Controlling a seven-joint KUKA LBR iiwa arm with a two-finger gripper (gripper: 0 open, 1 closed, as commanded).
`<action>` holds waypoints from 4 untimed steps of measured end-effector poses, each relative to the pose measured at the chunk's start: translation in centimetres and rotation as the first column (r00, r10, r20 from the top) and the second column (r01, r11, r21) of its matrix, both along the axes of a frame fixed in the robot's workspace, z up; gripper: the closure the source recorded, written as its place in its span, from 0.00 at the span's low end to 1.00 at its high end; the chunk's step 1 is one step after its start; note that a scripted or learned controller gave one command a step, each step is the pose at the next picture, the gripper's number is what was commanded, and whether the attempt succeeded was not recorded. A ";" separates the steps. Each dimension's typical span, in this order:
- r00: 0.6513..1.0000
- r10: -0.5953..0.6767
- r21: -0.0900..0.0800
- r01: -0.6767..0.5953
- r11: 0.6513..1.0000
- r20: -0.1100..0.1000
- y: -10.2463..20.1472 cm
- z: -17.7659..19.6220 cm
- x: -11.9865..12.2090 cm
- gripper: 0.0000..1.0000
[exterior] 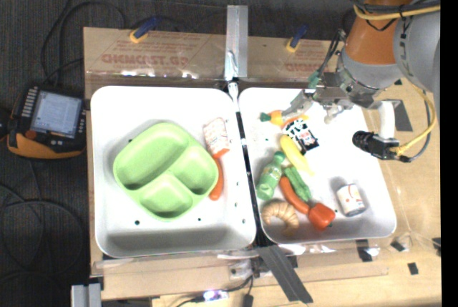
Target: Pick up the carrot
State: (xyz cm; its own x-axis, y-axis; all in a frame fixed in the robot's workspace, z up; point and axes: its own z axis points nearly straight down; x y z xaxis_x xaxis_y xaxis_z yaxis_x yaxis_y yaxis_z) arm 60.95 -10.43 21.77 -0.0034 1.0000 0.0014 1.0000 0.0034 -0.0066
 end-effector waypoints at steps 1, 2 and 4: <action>1.000 0.000 0.000 0.000 1.000 0.000 0.0 0.0 0.0 0.00; 0.978 0.208 -0.008 -0.208 0.978 0.013 -1.7 -13.0 3.7 0.00; 0.936 0.351 -0.003 -0.351 0.936 0.002 2.3 -3.5 5.8 0.00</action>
State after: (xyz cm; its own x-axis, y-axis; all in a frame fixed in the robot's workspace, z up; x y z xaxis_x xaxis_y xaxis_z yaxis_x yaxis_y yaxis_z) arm 66.76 -8.11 18.24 -0.3539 0.9353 -0.0014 0.9353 0.3539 -0.0042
